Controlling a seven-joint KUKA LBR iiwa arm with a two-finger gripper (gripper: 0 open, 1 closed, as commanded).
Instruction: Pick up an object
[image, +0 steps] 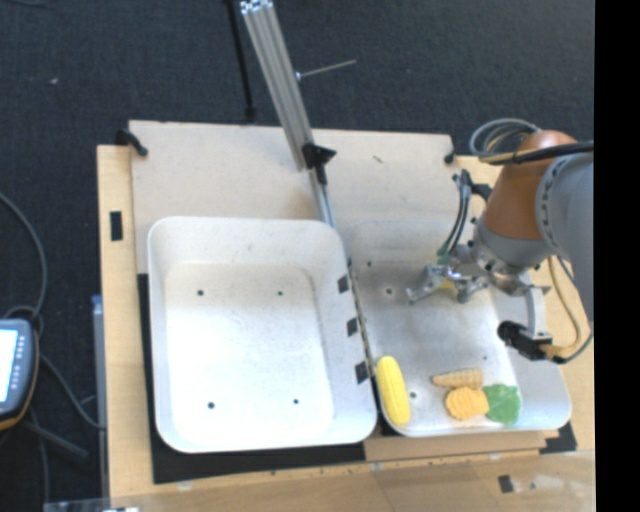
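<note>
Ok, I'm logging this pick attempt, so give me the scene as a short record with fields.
arm: reaches in from the right, over the right bin
tool: above the right bin's far half, nothing seen in it
objects: yellow corn cob, small tan piece, orange piece, green piece
object location: right bin's near edge
left bin: beside it

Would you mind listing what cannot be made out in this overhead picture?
- Gripper: too small and blurred in the camera view to tell open from shut.
- Green item: partly covered by the orange item; its shape is unclear.
- Arm: cut off by the right edge.
</note>
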